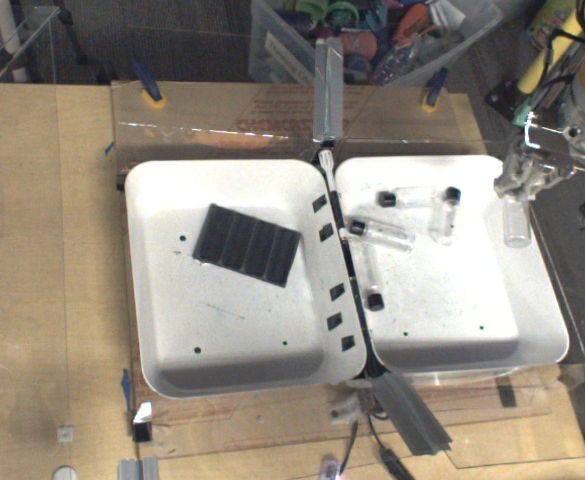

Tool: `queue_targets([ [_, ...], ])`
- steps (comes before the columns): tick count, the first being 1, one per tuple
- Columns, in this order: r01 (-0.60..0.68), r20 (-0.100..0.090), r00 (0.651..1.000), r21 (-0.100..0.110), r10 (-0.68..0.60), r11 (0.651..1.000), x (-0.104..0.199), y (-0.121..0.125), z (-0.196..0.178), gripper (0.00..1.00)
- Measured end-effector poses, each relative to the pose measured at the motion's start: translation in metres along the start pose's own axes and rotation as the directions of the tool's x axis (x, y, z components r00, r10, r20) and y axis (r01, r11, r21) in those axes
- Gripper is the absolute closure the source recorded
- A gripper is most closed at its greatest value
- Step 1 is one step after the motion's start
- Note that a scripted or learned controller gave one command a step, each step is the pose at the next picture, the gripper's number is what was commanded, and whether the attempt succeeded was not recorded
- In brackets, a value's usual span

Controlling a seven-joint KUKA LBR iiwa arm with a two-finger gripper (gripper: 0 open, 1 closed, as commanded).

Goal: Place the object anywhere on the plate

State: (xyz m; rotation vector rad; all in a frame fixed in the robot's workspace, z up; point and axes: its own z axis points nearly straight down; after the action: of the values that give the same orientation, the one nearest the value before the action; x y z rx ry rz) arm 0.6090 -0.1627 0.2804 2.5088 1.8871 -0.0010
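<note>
and we're looking down on the wooden desk (pixel 42 268) with two shallow white bins side by side; in the left bin (pixel 162 348) lies the plate (pixel 247 245), a dark ribbed rectangle, flat and slightly skewed, sitting toward the upper middle of its bin; over in the right bin (pixel 472 318) there's a scatter of clear vials with black caps: one vial (pixel 380 233) lying on its side near the divider, another (pixel 444 213) close to the back, a third (pixel 402 198) near the back wall, and a small black cap (pixel 374 301) loose near the divider; now the hand (pixel 517 193) is up at the right bin's far right corner, over the rim, and a clear vial (pixel 515 223) hangs upright just below it, apparently pinched at its top between the fingers, closed narrow around it; that vial sits well apart from the plate, a whole bin away; behind the bins, a clear tub of colourful toys (pixel 372 13).
</note>
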Motion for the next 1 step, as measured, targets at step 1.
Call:
queue_targets([
  [1,-0.053,0.000,0.999,0.000,0.053,0.999,0.0011,0.0293,0.0277,1.00],
])
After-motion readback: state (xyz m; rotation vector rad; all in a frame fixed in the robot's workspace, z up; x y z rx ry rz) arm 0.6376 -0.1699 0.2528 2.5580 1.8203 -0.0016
